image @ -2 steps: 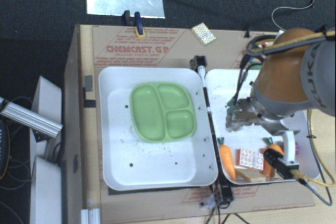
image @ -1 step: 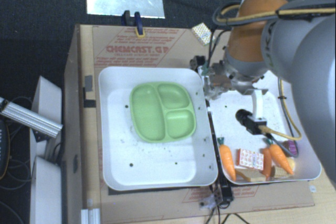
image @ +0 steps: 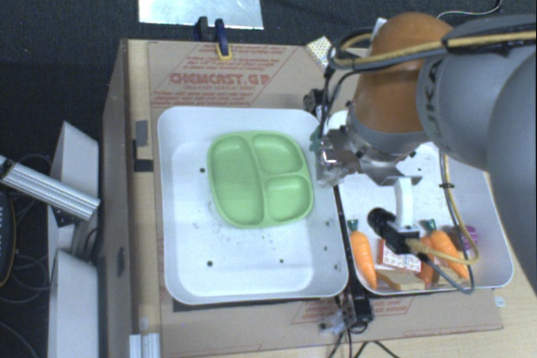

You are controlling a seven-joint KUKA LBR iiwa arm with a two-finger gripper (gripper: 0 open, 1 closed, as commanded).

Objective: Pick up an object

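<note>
Camera view: the arm reaches in from the right and hangs the tool (image: pixel 334 162) by the wall between the bins, at the left side of the right bin (image: pixel 491 251); released or clenched, I cannot tell. A carrot (image: pixel 362 257), a red-and-white box (image: pixel 398 261) and a second carrot (image: pixel 440 246) crowd that bin's near edge, probably easier grabs than the flat green plate (image: pixel 258 179) alone in the left bin (image: pixel 180 205)

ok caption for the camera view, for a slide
Arm over the right bin of carrots; green divided plate in the left bin.
</note>
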